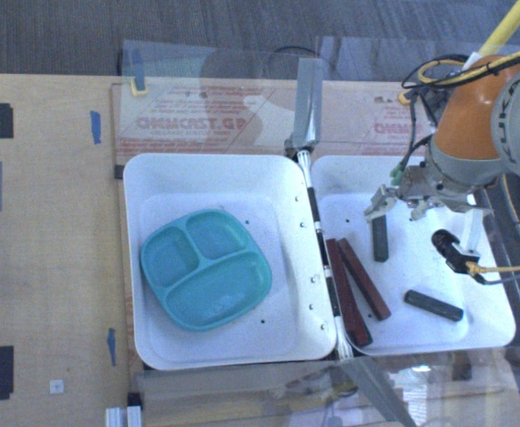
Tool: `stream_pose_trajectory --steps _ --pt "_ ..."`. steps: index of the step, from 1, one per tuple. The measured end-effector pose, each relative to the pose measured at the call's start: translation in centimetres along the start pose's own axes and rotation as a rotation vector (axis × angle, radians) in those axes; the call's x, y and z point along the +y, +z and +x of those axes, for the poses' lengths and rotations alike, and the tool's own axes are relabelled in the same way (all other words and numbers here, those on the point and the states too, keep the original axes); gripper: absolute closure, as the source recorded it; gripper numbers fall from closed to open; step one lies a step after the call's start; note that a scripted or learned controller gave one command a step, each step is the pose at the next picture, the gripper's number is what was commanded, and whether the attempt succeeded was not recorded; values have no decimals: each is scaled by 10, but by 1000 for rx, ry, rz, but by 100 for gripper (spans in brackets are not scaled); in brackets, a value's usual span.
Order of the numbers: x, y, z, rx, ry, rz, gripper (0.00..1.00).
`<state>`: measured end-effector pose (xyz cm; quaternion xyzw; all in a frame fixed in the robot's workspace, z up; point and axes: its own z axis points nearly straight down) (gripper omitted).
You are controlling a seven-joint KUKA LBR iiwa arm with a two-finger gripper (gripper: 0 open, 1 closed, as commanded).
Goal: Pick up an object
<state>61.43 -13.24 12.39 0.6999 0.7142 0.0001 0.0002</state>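
One dark grey bar [380,238] | long axis up-down in view | fingers [399,200] spread just above it

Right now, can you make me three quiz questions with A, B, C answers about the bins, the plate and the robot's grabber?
1. Where is the teal plate?
A. left bin
B. right bin
C. on the wooden bench

2. How many dark red-brown sticks lie in the right bin?
A. none
B. two
C. five

3. What is the gripper doing?
A. lifting the plate
B. gripping a red stick
C. holding nothing, above the right bin

Answers:
1 A, the plate lies inside the left bin.
2 B, one red-brown stick and a second lie side by side.
3 C, nothing sits between its fingers, and the small dark bar lies below it.
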Motion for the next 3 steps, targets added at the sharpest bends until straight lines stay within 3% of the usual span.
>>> stream_pose_trajectory --steps 1,2,3 --pt "-37 35 13 -1 -12 -7 0" --pt "-36 25 13 -1 -10 -11 100" --pt "-17 -163 61 -1 -184 -2 100"
